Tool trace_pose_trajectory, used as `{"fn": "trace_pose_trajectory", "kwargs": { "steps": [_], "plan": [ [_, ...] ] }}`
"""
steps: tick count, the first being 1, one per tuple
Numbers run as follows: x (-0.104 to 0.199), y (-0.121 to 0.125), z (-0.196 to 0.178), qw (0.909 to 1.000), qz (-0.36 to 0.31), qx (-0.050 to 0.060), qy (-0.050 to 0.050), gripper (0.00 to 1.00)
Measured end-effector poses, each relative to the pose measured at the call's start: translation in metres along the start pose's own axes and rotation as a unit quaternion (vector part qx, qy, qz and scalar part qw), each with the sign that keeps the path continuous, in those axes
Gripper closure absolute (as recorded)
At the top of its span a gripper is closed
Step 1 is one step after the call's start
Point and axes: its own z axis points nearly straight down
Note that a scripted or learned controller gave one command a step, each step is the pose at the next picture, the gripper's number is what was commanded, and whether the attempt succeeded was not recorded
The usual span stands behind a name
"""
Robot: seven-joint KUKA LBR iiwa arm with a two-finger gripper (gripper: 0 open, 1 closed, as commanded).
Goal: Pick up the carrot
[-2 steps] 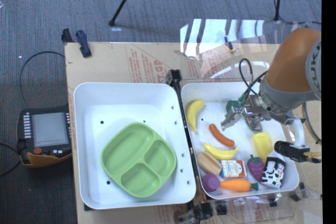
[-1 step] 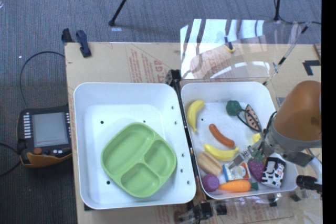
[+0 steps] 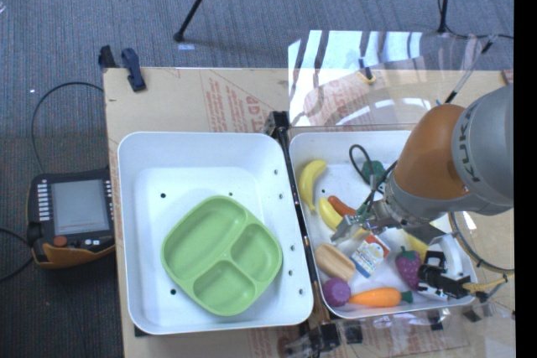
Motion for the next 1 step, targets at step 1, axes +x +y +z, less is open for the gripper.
{"fn": "trace_pose_trajectory", "kwargs": {
  "steps": [1],
  "plan": [
    [0.027,-0.0546,0.0009,0.9892,0.146,0.001,-0.001,0.0]
  ]
}}
